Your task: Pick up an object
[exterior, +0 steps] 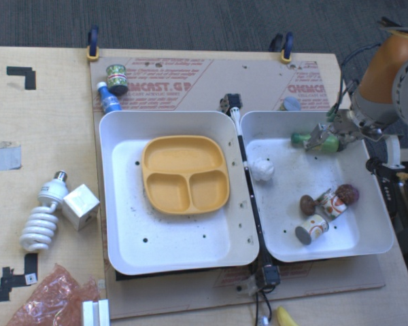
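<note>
My gripper (320, 138) is low at the far side of the right bin (367, 243), reaching in from the right under the orange-banded wrist (387, 66). It sits over the middle of a green object (300, 140), which shows on both sides of it. A white ball-like object (262, 169) lies at the bin's left wall. Near the front right lie a brown and white can (314, 228), a small labelled bottle (332, 204), a dark maroon round object (347, 194) and a brown lump (307, 202).
The left bin (122, 250) holds a yellow divided plate (186, 173). Outside the bins, a spiral light bulb (42, 217), a white cube (81, 205) and a red mesh bag (51, 297) lie at the left. A small can (116, 75) and blue bottle (109, 100) sit behind the left bin.
</note>
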{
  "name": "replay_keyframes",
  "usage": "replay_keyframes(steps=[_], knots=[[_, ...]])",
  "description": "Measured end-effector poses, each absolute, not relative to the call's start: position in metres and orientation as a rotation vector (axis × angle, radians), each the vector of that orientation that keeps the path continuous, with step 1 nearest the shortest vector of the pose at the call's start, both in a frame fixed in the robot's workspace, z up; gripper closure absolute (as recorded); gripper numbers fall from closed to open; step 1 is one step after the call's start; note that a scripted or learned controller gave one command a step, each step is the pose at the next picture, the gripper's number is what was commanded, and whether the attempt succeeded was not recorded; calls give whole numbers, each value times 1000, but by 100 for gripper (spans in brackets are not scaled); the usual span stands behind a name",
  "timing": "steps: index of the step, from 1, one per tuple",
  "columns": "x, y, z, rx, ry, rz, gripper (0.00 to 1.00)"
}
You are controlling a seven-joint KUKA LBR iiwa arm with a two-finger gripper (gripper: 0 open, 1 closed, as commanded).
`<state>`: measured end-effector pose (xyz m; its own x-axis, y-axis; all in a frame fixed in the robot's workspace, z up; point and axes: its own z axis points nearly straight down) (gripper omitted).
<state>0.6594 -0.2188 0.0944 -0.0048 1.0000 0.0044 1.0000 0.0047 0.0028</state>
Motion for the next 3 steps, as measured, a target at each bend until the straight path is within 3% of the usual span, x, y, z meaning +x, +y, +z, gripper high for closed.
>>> replay_keyframes(steps=[1,2,3], knots=[[658,-219,103,-2207,-2224,2,100],[659,-200,200,-2221,-2225,0,100],[659,-200,200,-2221,-2225,0,0]])
